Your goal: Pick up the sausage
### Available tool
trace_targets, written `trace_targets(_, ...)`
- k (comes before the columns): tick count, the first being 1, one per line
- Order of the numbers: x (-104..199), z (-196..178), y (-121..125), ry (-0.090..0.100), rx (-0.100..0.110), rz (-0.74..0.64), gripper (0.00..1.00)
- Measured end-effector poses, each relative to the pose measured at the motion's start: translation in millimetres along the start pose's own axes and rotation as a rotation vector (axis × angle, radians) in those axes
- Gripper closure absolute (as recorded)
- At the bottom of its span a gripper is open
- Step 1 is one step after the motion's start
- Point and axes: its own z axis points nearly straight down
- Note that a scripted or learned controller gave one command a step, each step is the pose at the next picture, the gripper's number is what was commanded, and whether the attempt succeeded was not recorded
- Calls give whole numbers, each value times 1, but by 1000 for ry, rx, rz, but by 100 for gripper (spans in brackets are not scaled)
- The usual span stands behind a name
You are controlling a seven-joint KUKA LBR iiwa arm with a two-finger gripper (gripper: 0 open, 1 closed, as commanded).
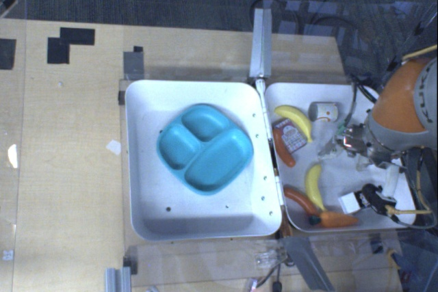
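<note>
The sausage [295, 197], red-brown and glossy, lies near the front left corner of the right bin [342, 91]. It sits between a yellow banana [313, 185] and an orange carrot [337, 219]. My gripper [344, 142] hangs over the middle of the right bin, up and to the right of the sausage and well apart from it. The grey wrist with its orange band [405, 106] reaches in from the right.
In the right bin are a second banana [293, 118], a dark red packet [291, 137] over an orange-red stick [285, 155], a grey-white block [324, 110] and a white box [350, 202]. A blue divided plate [205, 148] lies in the left bin [144, 167].
</note>
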Motion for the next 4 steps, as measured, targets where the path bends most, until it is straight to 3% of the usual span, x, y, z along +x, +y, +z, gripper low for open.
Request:
trace_targets(1,-51,-12,-45,-1,5,-94,0)
trace_targets(2,-50,-23,-43,-2,-1,-96,100)
trace_targets(3,-10,-124,-1,-2,2,-13,100)
trace_targets(4,-9,-135,0,-3,-3,-21,100)
